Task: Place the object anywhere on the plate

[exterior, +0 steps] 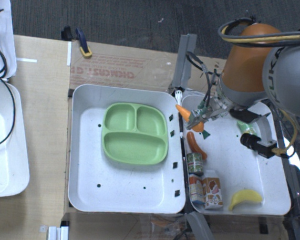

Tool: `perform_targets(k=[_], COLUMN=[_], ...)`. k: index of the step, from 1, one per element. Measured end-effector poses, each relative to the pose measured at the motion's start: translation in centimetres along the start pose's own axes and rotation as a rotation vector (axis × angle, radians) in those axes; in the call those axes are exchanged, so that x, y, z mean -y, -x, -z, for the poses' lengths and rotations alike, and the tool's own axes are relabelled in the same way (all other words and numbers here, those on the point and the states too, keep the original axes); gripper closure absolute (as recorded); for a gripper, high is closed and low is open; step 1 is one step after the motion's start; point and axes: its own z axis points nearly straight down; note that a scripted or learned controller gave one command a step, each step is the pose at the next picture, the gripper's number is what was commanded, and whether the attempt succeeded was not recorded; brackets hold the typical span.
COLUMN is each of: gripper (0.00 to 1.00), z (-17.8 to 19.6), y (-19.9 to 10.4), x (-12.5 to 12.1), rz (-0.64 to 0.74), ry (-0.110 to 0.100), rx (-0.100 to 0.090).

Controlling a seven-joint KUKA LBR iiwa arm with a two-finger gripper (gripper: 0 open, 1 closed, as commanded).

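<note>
- Task's thing: small orange carrot-shaped toy (184,113), tapered; lies at the left wall of the right shallow white plastic bin (269,199), near its far corner, tip pointing toward the divider; partly covered by the tool
- Target: one light green three-compartment plastic plate (135,134), flat in the left white bin (80,189), toward the far half; nothing on it
- Counts, right bin: one carrot; one reddish-orange sausage-shaped toy (195,145) just nearer than the carrot; one small tin can with a green label (194,163); one red-and-white carton (208,192) at the near-left corner; one yellow banana (246,198) near the front wall; one green piece (250,127) at the right, partly hidden by the arm
- Tool (198,120): low over the carrot's thick end, touching or just above it; finger spread too cluttered by cables to tell; cannot tell if it pinches the carrot
- Bench (45,59): tan, two bins side by side
</note>
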Motion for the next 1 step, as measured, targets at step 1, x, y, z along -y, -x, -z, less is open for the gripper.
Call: perform_targets(k=[1], gripper=[1.0], z=[-0.01], y=[-6.08], x=[-3.59], rz=[0.025], ry=[0.001], rx=[0.001])
